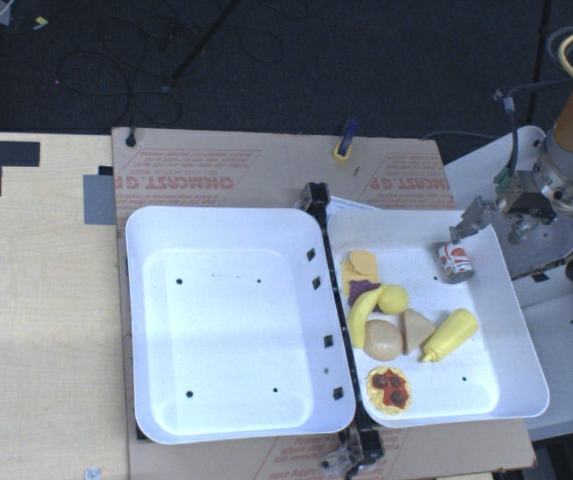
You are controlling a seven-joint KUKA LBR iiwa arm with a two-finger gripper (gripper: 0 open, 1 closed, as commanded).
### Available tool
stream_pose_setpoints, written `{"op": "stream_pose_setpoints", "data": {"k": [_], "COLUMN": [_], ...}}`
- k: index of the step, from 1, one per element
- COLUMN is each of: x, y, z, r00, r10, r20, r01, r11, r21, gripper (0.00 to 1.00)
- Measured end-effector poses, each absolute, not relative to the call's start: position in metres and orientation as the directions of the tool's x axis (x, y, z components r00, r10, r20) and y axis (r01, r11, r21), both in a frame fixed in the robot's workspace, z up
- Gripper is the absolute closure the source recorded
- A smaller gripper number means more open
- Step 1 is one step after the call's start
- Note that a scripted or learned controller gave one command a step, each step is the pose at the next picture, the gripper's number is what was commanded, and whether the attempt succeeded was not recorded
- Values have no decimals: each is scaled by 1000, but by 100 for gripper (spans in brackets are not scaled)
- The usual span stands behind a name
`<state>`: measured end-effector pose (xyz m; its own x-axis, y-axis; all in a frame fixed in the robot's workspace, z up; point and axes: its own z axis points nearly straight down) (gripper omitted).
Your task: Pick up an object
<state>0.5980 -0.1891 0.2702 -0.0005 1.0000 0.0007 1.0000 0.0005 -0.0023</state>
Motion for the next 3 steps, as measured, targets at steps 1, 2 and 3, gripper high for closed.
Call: {"op": "stream_pose_setpoints", "data": {"k": [1, 2, 3], "x": [627, 636, 587], "y": [-212, -211, -213], "z": [126, 86, 181], "r00": [-2, -6, 0], "r10": [1000, 1000, 1000], "r20": [0, 1, 0], "r01": [1000, 1000, 1000], "r11": [2, 6, 0], "r21": [-2, -4, 0], "gripper": [0, 0, 0]}}
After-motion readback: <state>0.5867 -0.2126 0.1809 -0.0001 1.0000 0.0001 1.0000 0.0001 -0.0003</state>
